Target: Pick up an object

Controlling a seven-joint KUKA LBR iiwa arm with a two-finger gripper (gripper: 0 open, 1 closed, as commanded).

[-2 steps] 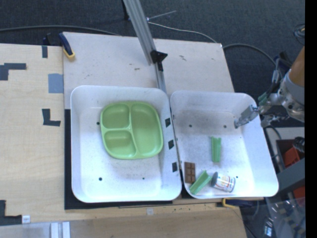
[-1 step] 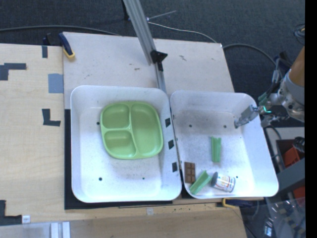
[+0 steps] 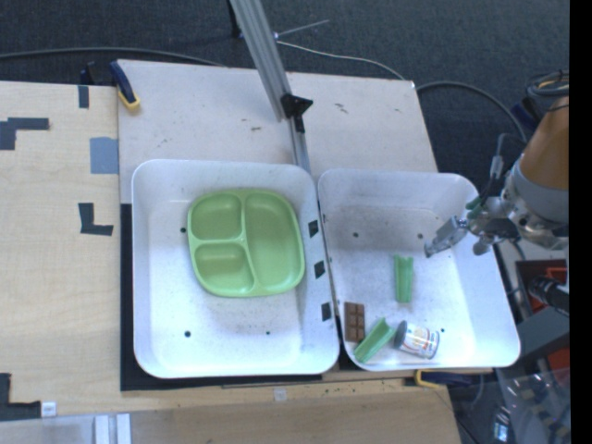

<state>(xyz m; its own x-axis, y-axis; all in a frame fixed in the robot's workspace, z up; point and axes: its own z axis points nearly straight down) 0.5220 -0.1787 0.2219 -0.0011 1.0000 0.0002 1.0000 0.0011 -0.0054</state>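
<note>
The right bin [image 3: 370, 197] holds a green stick [image 3: 403, 277] near its middle, a second green piece [image 3: 372, 340] by the front edge, a brown chocolate-like bar [image 3: 354, 320] at the front left, and a small white jar [image 3: 418, 340] lying on its side. My gripper [image 3: 447, 237] hangs over the right part of this bin, up and to the right of the green stick, with nothing seen between its fingers. The arm comes in from the right edge.
The left bin [image 3: 157, 248] carries a green divided plate [image 3: 246, 242]. A metal pole [image 3: 264, 49] slants down from the top to the divider between the bins. A cable runs across the bench behind the bins.
</note>
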